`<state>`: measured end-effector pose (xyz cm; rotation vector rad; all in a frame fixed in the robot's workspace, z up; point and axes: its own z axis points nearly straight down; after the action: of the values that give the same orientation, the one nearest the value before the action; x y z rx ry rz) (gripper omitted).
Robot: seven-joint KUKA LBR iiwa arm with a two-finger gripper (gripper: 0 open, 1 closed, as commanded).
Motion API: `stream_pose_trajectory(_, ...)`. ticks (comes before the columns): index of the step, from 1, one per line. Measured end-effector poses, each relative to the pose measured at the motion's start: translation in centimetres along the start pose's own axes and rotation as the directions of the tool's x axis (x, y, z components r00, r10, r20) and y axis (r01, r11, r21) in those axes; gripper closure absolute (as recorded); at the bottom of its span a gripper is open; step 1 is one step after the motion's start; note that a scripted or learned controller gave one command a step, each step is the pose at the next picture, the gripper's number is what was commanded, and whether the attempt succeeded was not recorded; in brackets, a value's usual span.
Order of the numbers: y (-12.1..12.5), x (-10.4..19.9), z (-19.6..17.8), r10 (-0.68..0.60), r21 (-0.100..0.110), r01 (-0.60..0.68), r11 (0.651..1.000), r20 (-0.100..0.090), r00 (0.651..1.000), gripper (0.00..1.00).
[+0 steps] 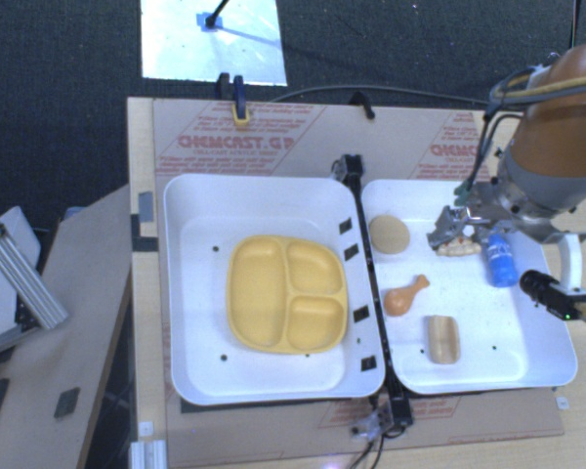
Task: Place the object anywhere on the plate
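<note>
Low at the right of the frame, the gripper (456,233) sits over a pale ridged object (460,248) in the right bin (469,371), its grip impossible to judge, so this looks like the pickup step, with a carry left to the yellow plate (286,293) next.
</note>
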<state>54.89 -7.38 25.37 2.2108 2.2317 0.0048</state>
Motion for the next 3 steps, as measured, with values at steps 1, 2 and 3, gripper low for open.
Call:
stream_pose_trajectory(1, -1.1, 5.5, 0.0, -0.001, 0.001, 0.001, 1.000, 0.000, 1.000, 1.00)
stream_pose_trajectory(2, -1.4, 10.6, 0.0, -0.001, 0.001, 0.001, 1.000, 0.000, 1.000, 1.00)
stream_pose_trajectory(3, -2.1, 16.0, 2.6, 0.000, 0.004, 0.000, 1.000, 0.000, 1.000, 1.00)
